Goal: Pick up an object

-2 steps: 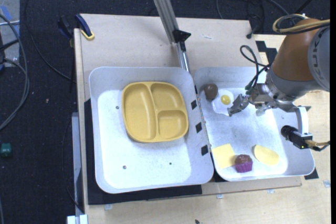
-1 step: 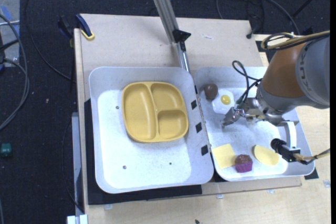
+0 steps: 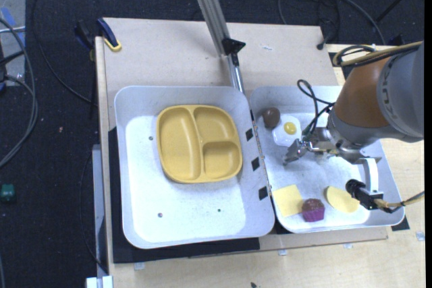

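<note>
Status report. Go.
Gripper low in right bin, nothing seen held. Fried egg just beside it, brown piece behind. Yellow tray sits in left bin.

Single fixed camera sat above the bench (image 3: pixel 169 50), angled down, both bins (image 3: pixel 135 165) mid-frame, arm (image 3: pixel 378 101) entering right.

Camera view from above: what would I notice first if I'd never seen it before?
First, the big yellow plastic plate with three compartments, alone in the left white bin. Next, the grey robot arm with an orange band, reaching from the right over the right white bin, where small toy foods lie scattered.
</note>
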Robot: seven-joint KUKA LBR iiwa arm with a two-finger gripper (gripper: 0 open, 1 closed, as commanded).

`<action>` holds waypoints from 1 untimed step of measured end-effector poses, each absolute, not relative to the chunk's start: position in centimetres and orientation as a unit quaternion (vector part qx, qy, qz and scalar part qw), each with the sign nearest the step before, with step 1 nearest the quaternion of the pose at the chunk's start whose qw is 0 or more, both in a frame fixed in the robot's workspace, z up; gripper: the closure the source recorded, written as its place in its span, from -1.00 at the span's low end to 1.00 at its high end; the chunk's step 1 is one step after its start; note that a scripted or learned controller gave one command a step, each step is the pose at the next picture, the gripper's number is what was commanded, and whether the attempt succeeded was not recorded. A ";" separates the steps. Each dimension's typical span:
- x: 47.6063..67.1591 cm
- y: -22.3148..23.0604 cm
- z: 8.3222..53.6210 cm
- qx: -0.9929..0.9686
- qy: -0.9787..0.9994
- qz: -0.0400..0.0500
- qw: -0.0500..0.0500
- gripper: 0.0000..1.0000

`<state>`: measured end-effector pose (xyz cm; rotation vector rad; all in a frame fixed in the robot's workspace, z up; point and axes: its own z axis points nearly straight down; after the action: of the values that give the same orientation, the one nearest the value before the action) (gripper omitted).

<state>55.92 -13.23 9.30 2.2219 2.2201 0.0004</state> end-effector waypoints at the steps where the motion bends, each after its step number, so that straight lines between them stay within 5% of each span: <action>1: 56.1 -13.3 10.5 0.708 0.706 0.001 0.003 1.00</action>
<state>56.06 -13.34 10.50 2.2192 2.2140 0.0033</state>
